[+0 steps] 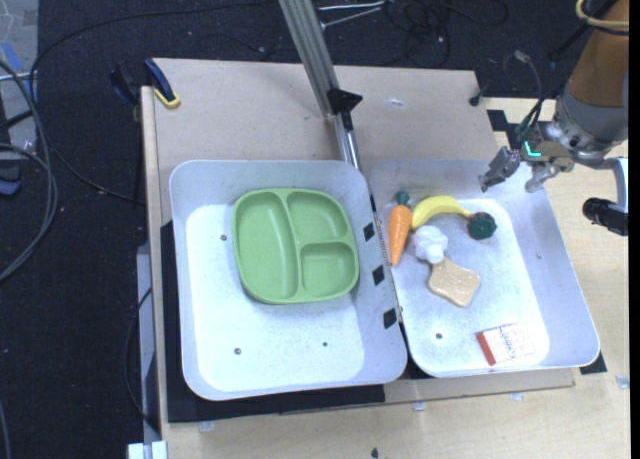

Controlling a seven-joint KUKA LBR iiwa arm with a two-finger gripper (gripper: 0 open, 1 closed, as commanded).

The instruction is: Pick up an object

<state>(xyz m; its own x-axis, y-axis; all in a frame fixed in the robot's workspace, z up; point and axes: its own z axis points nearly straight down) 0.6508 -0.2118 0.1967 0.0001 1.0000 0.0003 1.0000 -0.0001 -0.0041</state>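
Red box lies at lower right, and my gripper hangs open and empty at the right bin's upper edge, poised above the banana.

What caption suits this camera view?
Robot hand hovers open above toy carrot, banana and bread.

The arm is grey with an orange band, ending in a dark gripper lit by a small teal light.
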